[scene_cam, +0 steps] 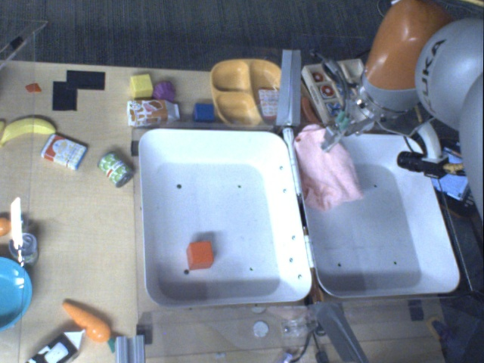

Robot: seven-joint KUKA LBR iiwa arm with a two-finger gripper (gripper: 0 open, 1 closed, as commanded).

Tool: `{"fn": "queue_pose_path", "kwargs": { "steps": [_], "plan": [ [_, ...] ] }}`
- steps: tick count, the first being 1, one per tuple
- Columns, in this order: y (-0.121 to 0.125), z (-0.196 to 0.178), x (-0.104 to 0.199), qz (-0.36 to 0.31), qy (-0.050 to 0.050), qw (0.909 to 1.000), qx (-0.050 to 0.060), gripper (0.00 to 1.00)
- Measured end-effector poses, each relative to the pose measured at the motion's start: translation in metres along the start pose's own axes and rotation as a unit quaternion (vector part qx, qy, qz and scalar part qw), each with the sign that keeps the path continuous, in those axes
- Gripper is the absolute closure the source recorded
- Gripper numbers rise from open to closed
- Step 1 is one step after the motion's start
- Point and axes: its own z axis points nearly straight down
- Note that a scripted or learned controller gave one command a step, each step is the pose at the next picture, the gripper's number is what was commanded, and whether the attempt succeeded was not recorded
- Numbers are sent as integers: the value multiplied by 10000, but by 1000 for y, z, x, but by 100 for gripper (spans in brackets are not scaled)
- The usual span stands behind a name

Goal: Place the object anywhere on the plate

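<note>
Pink cloth (327, 174) lies bunched in the right bin (393, 271), upper left corner. End effector (338, 131) sits at its top edge; pinching or spread, cannot tell. No plate identified in either bin. Placement judged not yet done; lift and transfer outstanding

Pale wooden bench (76, 240), dark ribbed floor (189, 13) behind

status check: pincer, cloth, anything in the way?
Pincer at far-left corner of right bin, on top edge of pink cloth. Cloth bunched against the bin's left wall. Orange block in left bin, well clear.
</note>
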Motion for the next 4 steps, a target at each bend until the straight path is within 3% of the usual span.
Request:
{"fn": "queue_pose_path", "kwargs": {
  "steps": [1, 2, 3, 4],
  "plan": [
    [22, -147, 37, -902, -24, 9959, -43, 100],
    [-14, -182, 120, -990, -15, 9951, -43, 100],
    [-35, -15, 182, -754, 17, 9971, 4, 100],
    [-21, 55, 253, -1791, 25, 9838, 8, 100]
  ]
}}
